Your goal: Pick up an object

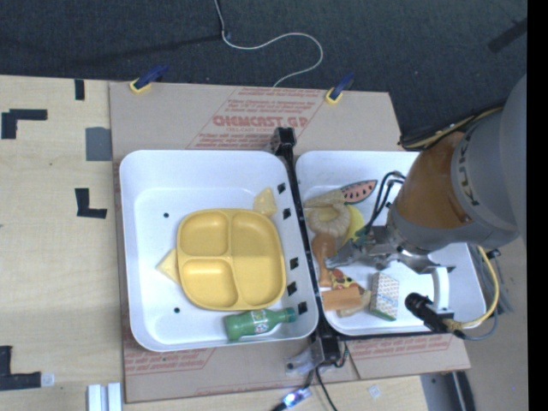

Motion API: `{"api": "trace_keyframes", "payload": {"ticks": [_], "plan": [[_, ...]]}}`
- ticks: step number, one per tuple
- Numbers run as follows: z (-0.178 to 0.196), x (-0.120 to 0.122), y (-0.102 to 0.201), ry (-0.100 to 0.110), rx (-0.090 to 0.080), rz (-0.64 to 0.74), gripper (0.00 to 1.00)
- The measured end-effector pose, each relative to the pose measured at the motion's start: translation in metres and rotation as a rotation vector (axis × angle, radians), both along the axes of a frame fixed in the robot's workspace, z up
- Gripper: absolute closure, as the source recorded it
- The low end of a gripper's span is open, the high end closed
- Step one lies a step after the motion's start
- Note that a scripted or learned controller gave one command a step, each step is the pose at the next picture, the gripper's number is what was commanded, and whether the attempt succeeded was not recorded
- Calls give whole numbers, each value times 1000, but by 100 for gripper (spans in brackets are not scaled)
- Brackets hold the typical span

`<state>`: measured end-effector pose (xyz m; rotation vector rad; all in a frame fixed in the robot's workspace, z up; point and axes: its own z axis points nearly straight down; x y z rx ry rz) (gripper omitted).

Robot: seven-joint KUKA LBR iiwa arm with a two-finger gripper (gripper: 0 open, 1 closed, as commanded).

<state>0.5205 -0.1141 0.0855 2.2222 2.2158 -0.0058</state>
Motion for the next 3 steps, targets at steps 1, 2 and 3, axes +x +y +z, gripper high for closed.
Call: {"api": "trace_keyframes", "payload": {"ticks": [1, 2, 3], "plan": [[11, 1, 3, -3, 4, 2, 100], [62, -9, 4, 0, 6, 4, 100], [104, -9, 2, -1, 5, 4, 100]]}}
